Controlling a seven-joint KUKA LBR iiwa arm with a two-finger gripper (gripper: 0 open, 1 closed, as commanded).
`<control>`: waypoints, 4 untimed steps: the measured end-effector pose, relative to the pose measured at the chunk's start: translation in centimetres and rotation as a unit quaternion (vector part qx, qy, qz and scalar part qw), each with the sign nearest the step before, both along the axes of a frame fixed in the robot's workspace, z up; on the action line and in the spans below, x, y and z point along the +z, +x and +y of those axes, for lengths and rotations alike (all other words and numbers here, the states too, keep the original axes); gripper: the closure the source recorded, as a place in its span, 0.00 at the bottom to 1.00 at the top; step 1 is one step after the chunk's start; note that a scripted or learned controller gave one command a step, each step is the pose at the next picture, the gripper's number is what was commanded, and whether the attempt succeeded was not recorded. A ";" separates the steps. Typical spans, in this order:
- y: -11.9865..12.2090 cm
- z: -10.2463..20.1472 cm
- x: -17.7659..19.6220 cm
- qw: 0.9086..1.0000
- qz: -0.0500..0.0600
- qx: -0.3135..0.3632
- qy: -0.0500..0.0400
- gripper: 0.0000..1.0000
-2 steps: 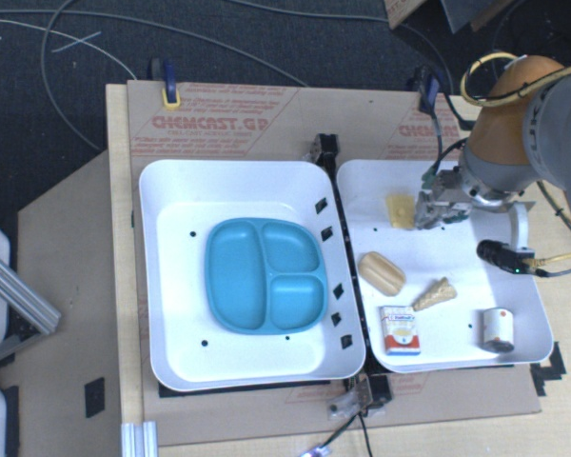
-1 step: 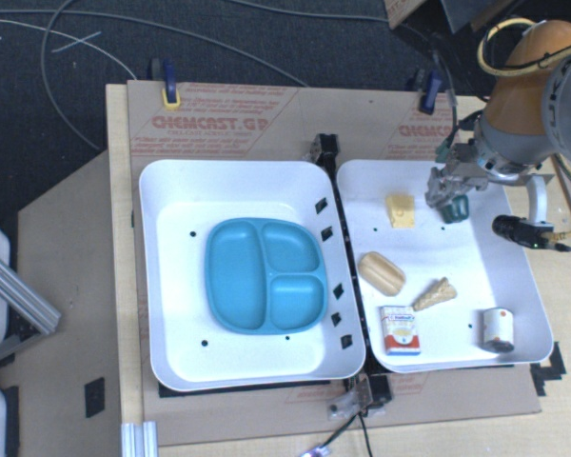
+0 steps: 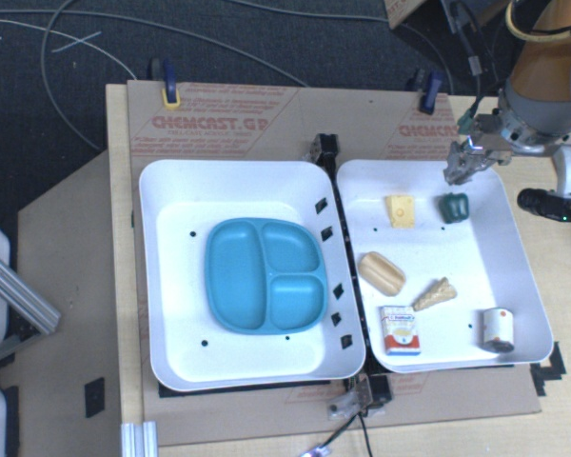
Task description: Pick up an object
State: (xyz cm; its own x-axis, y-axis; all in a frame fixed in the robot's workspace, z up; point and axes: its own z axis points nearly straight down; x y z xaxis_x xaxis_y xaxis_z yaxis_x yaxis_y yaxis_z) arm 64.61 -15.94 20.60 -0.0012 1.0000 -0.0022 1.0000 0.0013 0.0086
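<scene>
The right bin (image 3: 528, 265) holds several small items: a yellow cheese block (image 3: 400, 210), a dark green cup-like piece (image 3: 454, 207), a tan bread roll (image 3: 382, 272), a beige wedge (image 3: 435, 294), a red and white carton (image 3: 400, 331) and a white and grey can (image 3: 497, 329). My gripper (image 3: 464, 167) hangs over the bin's far edge, just above and slightly right of the green piece. Nothing shows between its tips. The arm comes in from the upper right.
The left bin (image 3: 162, 255) holds a blue divided plate (image 3: 265, 275). Black clips run along the seam between the bins (image 3: 331, 255). Blue clamps (image 3: 170, 86) hold the cardboard sheet at the back. Cables lie on the dark floor beyond.
</scene>
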 end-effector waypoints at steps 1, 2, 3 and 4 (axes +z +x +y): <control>0.2 0.0 4.9 1.000 0.000 0.000 0.000 1.00; 0.7 5.5 5.7 1.000 0.002 0.003 0.002 1.00; 0.2 10.7 4.5 1.000 0.006 0.002 0.002 1.00; 0.4 16.7 3.2 1.000 0.006 0.003 0.003 1.00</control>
